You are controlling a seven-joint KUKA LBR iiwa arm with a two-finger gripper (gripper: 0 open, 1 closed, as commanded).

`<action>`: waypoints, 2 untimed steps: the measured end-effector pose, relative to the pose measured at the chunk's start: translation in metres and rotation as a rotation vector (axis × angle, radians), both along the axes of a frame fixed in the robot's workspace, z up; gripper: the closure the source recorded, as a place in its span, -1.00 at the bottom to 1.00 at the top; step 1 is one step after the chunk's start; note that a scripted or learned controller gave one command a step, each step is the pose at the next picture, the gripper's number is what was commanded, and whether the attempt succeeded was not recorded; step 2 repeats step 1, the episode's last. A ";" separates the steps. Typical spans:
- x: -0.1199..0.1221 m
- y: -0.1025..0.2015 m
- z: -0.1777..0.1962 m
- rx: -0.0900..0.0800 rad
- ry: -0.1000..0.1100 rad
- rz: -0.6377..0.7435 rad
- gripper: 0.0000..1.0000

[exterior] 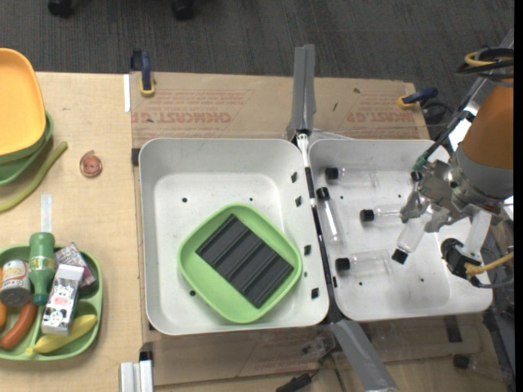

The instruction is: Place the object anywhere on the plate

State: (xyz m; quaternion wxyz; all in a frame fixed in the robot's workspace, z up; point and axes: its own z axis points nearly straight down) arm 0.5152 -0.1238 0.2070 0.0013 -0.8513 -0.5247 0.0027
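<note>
**Clear vial at the gripper, above the right bin**

Camera view: The tan wooden surface (98, 219) carries two shallow white bins side by side. The left white bin (163, 178) contains a green square plate (193, 261) set at a slant, and a dark grey ribbed rectangular pad (245, 258) lies on that plate.

The right white bin (384, 300) holds several clear plastic vials with black caps. One lies near the back wall (347, 172), one long one runs along the left wall (326, 211), one sits in the middle (381, 215), and one lies towards the front (364, 261).

The grey arm with its orange band (494, 129) reaches in from the right over the right bin. Its two-finger gripper (422, 211) points down and to the left. A further clear vial with a black cap at its lower end (406, 242) hangs tilted just under the fingers, its upper end meeting them. The fingers appear to close on that upper end, though the clutter of metal there makes the grip hard to read. The vial is over the right bin, well apart from the green plate in the left bin.

On the left part of the surface stand stacked yellow and green plates (18, 113) at the back edge, a small pink round item (91, 165), and a green sectioned tray (90, 321) with a green bottle (40, 268), a small carton (59, 305) and other toy food.
</note>
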 end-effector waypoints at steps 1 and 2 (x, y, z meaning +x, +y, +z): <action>0.000 0.000 0.000 0.000 0.000 0.000 -1.00; 0.000 0.000 0.000 0.000 0.000 0.000 -1.00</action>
